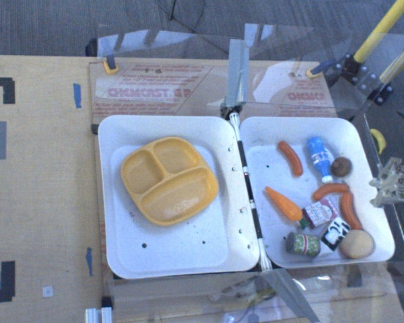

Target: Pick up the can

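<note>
the yellow tray (170, 179) sits alone in the left bin (114, 200). in the right bin (259, 187) the can (303, 243) lies near the front edge, crowded by a carrot (283, 204), a small carton (318, 214) and a black-and-white box (336, 233); a descent could snag those. the gripper (389, 184) hovers at the far rim, well apart; whether it is spread or closed, i cannot tell.

Robot lab, two white bins (114, 180), taped bench (40, 180), cables (178, 5)
</note>
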You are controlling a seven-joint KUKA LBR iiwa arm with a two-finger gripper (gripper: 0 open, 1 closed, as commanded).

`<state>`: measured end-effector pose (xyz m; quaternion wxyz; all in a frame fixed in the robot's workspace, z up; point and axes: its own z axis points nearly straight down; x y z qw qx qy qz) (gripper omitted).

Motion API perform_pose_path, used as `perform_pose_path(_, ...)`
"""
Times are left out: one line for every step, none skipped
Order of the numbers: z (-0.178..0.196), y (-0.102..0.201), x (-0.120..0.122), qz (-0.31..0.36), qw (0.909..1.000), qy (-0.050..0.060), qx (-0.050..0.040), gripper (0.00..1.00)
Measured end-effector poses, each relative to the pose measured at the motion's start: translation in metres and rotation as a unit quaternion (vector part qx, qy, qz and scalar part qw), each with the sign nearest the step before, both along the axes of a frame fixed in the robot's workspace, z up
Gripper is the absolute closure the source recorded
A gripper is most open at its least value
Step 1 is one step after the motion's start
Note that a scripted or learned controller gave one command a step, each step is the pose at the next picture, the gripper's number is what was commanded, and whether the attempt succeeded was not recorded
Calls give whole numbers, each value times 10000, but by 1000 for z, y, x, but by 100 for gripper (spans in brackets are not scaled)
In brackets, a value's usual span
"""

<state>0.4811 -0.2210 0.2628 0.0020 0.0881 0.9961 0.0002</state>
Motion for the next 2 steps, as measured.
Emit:
perform_pose_path(13, -3, 36, -291, 9996, -3, 2, 100)
perform_pose_path(-9, -3, 0, 1106, 9939, 18, 8, 100)
